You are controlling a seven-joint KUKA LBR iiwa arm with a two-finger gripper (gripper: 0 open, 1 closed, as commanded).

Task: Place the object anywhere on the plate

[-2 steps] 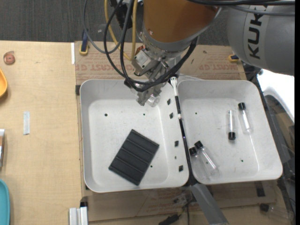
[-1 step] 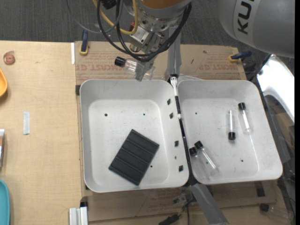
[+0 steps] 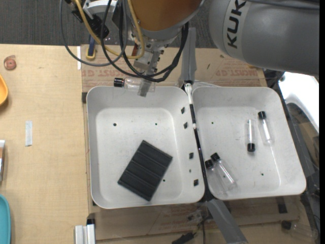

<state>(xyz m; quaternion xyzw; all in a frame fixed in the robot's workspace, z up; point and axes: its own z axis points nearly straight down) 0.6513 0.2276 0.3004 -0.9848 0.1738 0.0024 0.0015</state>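
A clear vial with a black cap hangs level over the back rim of the left bin, its cap pointing left. My gripper is shut on the vial's right end, under the orange band of the arm. The plate, a black ridged rectangle, lies tilted on the left bin's floor toward the front, well below and slightly right of the held vial.
The right bin holds three more clear black-capped vials: two near the back right and one at the front left. Cables loop behind the left bin. Small items lie on the wooden bench to the left.
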